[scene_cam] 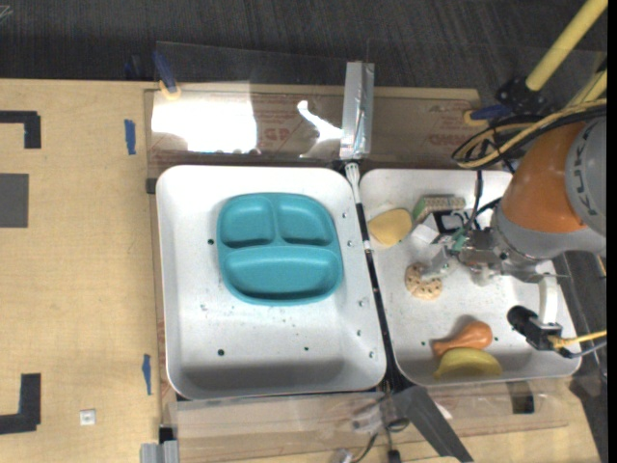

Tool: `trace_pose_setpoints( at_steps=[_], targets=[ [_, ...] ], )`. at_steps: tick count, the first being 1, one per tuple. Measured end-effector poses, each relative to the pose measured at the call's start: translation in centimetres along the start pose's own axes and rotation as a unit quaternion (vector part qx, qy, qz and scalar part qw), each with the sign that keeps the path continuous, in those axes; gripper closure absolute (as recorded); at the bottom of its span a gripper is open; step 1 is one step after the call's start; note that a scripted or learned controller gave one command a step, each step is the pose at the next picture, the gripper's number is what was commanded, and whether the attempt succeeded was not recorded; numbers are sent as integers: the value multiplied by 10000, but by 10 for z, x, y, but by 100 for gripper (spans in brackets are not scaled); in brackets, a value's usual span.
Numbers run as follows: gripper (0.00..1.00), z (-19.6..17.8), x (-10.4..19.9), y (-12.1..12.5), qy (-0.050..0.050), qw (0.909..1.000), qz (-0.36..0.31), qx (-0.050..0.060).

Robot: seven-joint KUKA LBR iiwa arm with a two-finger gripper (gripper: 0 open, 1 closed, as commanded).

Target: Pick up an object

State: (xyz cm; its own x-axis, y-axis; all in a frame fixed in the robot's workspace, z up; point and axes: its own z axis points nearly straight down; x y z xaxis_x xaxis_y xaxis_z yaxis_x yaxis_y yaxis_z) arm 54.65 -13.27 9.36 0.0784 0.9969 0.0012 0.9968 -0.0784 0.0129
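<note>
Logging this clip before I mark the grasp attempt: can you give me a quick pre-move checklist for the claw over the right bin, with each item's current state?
1. Claw is over the right bin: ok.
2. A pick target sits close by: ok, the round cookie lies just below-left of the claw.
3. Something is between the claw's parts: cannot tell, the wrist hardware blurs it.
4. Cookie stands apart from its neighbours: ok, the pale yellow piece and the orange and yellow items lie clear of it.
5. Teal divided plate in the left bin is away from the arm's path: ok.
</note>
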Motion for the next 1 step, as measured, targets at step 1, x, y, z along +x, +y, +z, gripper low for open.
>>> trace_pose_setpoints(
  at_steps=[1],
  targets=[
    [0, 1, 44, 38, -17, 9933, -1155, -28]
  ],
)
